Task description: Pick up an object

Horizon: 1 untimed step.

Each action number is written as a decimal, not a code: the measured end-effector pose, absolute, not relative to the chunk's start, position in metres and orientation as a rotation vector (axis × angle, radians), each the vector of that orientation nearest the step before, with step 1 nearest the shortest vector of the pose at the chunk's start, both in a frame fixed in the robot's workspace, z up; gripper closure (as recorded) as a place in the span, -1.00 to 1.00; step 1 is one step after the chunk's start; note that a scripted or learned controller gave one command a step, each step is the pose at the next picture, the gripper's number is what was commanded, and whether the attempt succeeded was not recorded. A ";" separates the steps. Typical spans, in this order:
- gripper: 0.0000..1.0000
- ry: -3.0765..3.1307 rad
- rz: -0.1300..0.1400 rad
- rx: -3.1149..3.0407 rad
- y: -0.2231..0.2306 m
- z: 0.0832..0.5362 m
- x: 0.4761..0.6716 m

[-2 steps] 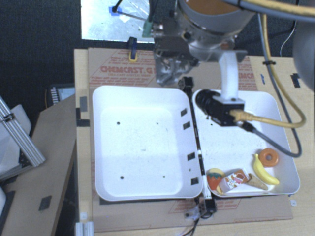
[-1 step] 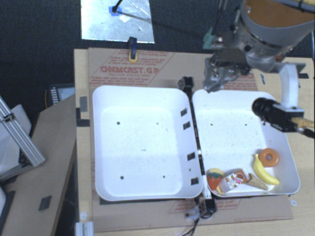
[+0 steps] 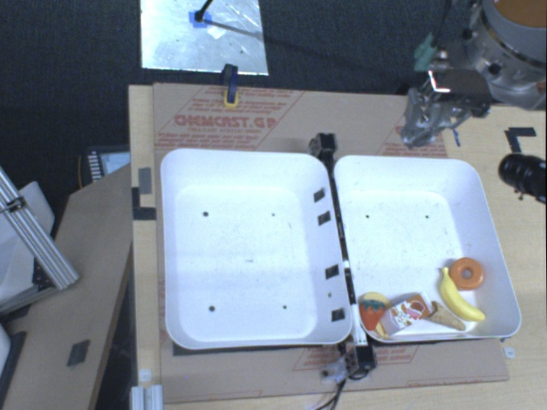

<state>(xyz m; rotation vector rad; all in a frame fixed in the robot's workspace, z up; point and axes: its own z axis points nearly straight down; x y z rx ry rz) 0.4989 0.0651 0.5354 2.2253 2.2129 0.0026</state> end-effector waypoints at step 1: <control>1.00 2.209 0.002 2.228 -0.023 0.536 0.486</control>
